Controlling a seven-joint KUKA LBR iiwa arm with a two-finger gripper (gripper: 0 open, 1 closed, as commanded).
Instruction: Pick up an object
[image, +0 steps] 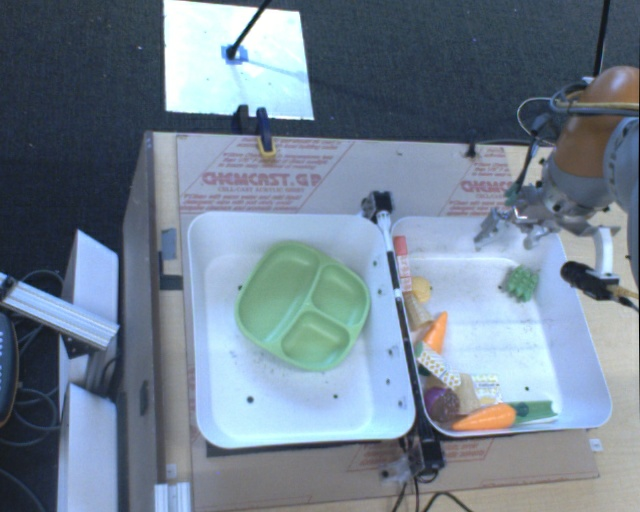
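Gripper (508, 226) hangs over the far edge of the right bin (580, 350), above bare floor. Its two fingers (487, 229) stand apart in a moderate spread with nothing between them.

The arm (590, 140), grey with an orange band, reaches in from the right and sits high over the bin's far right corner.

Candidate objects, all in the right bin:
- A small green leafy toy (520, 283), alone, near the gripper and slightly toward the camera. No neighbours touching it.
- A yellow piece (423, 291) and an orange cone-shaped piece (434, 332) along the left wall.
- A purple piece (441, 402), a carrot (485, 416) with a green stalk, and a checkered strip (447, 376), crowded in the near left corner.

The left bin (220, 400) holds a green divided plate (303, 304).

Judgement on the step: this is the approach before descent. The green leafy toy looks the best target, being isolated and closest. A good try would centre the fingers over it, keep the spread wider than the toy, descend to the floor, then close. The crowded corner risks a blocked finger or a double grasp.

Writing: the board (270, 175) under the bins reads "CHEMCAST GP" in red, repeated at far right, partly hidden. A red-and-white tube (403, 265) on the divider bears print too small to read.
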